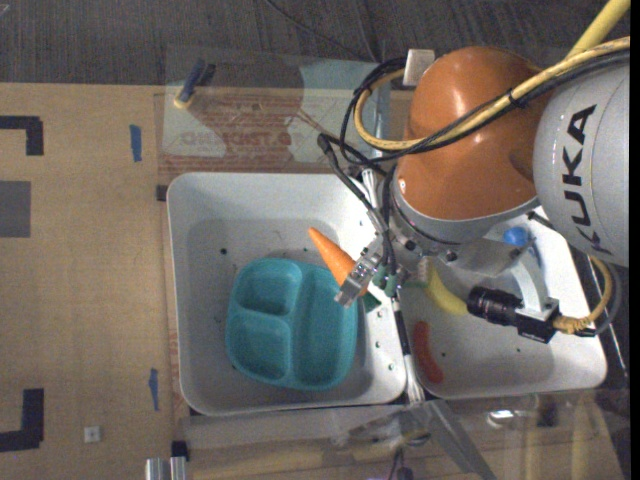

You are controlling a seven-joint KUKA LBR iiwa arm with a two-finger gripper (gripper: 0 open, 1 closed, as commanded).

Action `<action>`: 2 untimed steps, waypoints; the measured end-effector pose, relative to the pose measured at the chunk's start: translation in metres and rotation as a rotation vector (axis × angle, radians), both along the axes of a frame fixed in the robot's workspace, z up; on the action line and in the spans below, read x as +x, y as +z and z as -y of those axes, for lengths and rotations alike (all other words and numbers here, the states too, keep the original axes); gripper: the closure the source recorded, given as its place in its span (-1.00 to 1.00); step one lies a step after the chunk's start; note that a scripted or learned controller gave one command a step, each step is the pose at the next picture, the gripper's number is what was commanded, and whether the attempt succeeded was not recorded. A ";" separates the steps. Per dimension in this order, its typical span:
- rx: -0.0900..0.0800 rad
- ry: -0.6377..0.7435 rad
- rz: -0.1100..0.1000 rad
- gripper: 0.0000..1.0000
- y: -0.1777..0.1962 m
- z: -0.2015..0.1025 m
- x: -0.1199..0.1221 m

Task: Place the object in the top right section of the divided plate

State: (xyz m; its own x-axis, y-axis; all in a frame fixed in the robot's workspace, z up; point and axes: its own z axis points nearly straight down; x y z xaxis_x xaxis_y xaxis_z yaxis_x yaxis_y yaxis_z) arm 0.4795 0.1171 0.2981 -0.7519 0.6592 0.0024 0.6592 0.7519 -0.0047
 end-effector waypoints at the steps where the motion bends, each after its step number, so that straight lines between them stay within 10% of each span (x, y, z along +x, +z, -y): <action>1: 0.000 -0.096 0.003 1.00 -0.039 -0.045 0.071; 2: 0.001 0.140 0.005 1.00 0.034 -0.062 0.071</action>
